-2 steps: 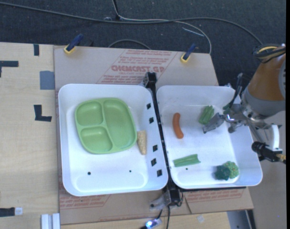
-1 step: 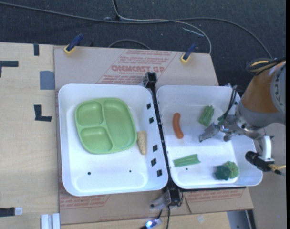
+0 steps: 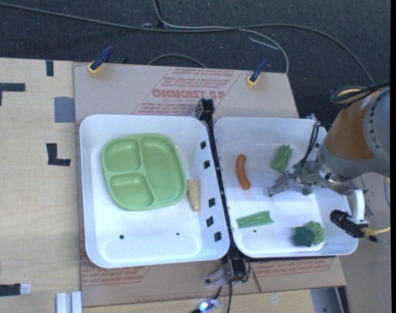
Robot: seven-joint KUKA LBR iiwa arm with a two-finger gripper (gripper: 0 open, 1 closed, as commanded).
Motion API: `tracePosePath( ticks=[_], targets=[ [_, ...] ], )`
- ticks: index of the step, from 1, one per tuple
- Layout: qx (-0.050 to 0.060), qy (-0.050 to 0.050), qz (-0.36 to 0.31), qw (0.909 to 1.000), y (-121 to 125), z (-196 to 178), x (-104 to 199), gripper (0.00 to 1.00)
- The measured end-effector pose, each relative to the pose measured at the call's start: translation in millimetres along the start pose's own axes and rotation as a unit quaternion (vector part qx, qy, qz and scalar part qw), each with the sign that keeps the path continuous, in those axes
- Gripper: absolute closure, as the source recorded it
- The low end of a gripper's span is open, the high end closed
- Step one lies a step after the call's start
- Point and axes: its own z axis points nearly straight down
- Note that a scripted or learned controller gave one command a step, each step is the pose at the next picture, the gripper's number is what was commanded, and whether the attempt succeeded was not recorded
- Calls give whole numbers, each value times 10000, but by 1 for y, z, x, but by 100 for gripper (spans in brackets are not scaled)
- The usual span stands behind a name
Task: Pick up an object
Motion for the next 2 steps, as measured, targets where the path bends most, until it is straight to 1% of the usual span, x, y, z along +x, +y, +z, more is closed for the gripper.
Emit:
tracePosePath(
  ticks=[1, 2],
  targets=[
    [-22, -17, 1, 10000, 1, -12, -1, 100],
    [-7, 7, -1, 10000, 3, -56, 6, 100]
  ],
)
